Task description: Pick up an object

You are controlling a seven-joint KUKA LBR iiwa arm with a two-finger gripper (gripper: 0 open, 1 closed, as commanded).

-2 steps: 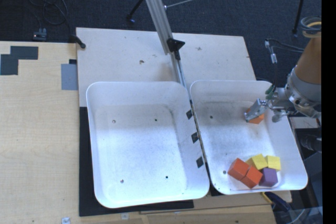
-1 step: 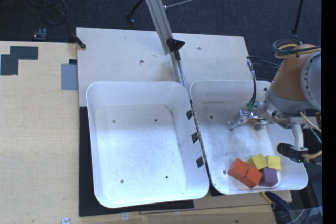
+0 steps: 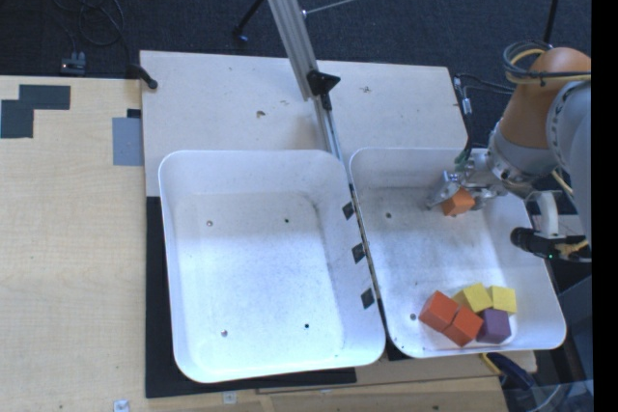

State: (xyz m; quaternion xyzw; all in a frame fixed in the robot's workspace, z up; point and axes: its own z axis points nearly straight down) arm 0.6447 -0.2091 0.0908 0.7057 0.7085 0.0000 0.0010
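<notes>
A: Orange block (image 3: 460, 203): where is it?
B: Between the fingers of the gripper (image 3: 456, 197), over the upper part of the right bin (image 3: 425, 256); the fingers appear closed on it.
A: Why there?
B: Probably taken clear of the cluster of blocks (image 3: 468, 312) in the bin's lower corner, where neighbours crowd a grasp.

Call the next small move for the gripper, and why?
Probably a short straight lift. The gripper sits low in the right bin, and an orange block shows at its fingertips, apparently between them. Raising it a little would show whether the grasp holds. The other blocks lie clustered at the bin's near corner, well apart from it, so nothing crowds the lift.
</notes>
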